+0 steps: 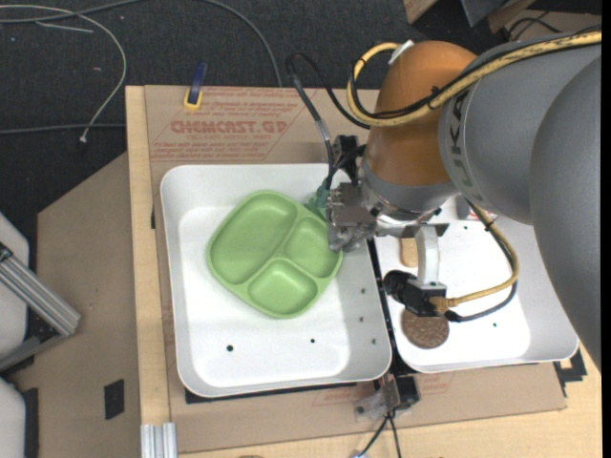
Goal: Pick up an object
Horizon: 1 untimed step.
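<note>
You see a smooth, glossy green divided plate (pixel 272 252) with three rounded compartments lying in the left white bin (pixel 191 351). The gripper (pixel 341 219) sits at the plate's 2 o'clock rim; whether it grips, you cannot tell. A brown textured disc (pixel 426 331) lies in the right bin (pixel 516 337).

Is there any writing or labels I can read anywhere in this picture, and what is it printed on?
"CHEMCAST GP": red print on the brown board under the white bins, along its far edge; the end of the line runs under cables and the arm, so any further letters are hidden.
A smaller red line above it is too blurred to read.
No readable text on the green divided plate, the bins or the arm.
</note>
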Motion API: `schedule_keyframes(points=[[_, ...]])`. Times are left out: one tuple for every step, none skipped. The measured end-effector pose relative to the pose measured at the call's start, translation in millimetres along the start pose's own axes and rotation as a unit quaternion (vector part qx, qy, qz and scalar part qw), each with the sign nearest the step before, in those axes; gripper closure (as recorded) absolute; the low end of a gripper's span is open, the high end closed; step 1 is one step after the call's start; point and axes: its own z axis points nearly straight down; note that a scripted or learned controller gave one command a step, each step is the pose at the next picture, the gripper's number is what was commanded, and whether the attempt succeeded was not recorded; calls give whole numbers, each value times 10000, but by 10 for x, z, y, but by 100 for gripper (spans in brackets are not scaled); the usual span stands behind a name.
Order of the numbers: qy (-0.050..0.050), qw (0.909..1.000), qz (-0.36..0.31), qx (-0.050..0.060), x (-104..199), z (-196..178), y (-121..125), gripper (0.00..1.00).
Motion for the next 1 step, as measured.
schedule_keyframes(points=[[-6, 10000, 21, 5, -27, 2, 0, 0]])
